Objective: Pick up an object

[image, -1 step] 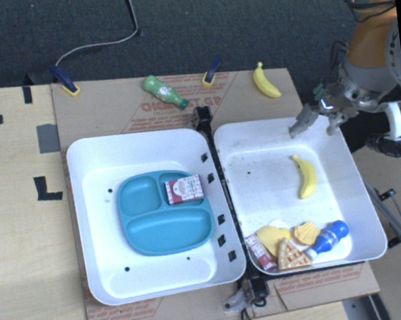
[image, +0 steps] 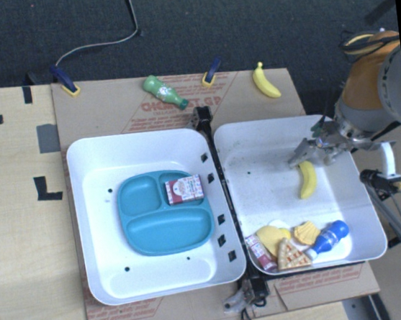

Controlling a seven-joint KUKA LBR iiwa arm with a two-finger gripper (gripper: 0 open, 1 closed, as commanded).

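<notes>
- Looking down on the bench, I've got the gripper (image: pixel 309 155) low in the right bin (image: pixel 356 249), its tips right at the top end of a banana (image: pixel 306 179) lying on the bin floor; whether the tool is wide or narrow on it, I cannot tell
- Along that bin's near edge: a waffle (image: pixel 292 254), a blue bottle (image: pixel 331 237), yellow pieces, a small red packet (image: pixel 259 251)
- Left bin (image: pixel 90 205) holds a blue divided plate (image: pixel 165 212); a red-and-white carton (image: pixel 184 189) sits on its upper right compartment
- Beyond the bins, on the cardboard: a green bottle (image: pixel 165 92); a second banana (image: pixel 266 82)
</notes>
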